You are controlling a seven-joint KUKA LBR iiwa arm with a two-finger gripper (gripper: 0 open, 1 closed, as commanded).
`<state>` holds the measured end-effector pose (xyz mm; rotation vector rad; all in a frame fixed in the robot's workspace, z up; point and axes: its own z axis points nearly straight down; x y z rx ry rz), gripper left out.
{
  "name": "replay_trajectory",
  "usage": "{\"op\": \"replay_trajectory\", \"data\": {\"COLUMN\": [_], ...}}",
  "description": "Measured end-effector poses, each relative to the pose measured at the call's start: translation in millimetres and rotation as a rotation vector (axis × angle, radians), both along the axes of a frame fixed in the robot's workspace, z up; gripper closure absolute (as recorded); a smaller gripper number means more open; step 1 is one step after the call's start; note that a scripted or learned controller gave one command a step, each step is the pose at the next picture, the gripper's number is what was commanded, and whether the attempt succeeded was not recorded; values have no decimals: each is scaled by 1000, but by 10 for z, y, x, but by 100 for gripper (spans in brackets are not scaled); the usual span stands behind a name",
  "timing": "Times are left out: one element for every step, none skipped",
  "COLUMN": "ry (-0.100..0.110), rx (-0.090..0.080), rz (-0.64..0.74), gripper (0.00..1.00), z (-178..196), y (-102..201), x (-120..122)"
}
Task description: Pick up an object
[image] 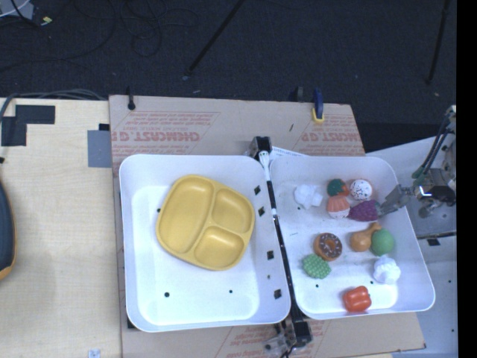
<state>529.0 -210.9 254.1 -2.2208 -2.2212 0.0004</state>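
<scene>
The purple grape bunch [363, 211] lies in the right bin [406, 293], near its right wall, touching a pink-and-white piece [338, 206] on its left and sitting just below a speckled white ball [361, 189] and a dark green piece [335, 187]. The gripper [389, 202] reaches in over the right rim, its grey tip just beside the grapes' right edge; whether its fingers are apart or together cannot be told at this size, and nothing is seen between them. Below the grapes lie a tan pear-like piece [363, 238] and a green ball [383, 242], side by side, with a chocolate doughnut [328, 246] to their left. Nearer the front of the bin are a green bumpy piece [316, 266], a white cauliflower [385, 271] and a red pepper [357, 298]. A white lump [307, 195] sits near the divider. The left bin [141, 289] holds a yellow divided tray [206, 221].
</scene>
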Motion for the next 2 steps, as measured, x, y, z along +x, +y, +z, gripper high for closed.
{"op": "replay_trajectory", "data": {"ry": [14, 0], "rx": [7, 2], "rz": [1, 7], "gripper": [0, 0], "z": [-966, -1693], "y": [276, 1259], "x": [-573, -212]}}
